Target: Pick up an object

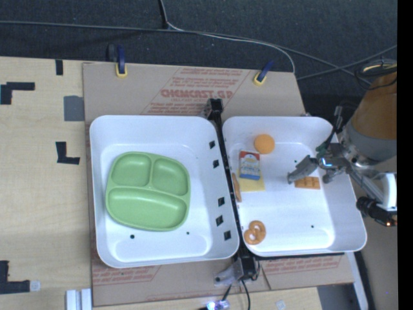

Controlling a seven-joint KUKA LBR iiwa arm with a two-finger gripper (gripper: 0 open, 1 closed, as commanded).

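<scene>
Two white bins (pixel 103 141): one green plate (pixel 148 191), five foods.

A cardboard sheet (pixel 193 89) (red lettering, two yellow clamps (pixel 120 68)) underlies both bins; black cables (pixel 213 34) cross above.

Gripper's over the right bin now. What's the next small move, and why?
Probably lower straight down onto the small orange waffle-like square. The gripper sits just above its left edge with nothing between the fingers, and the square lies apart from the other items in the right white bin.
</scene>
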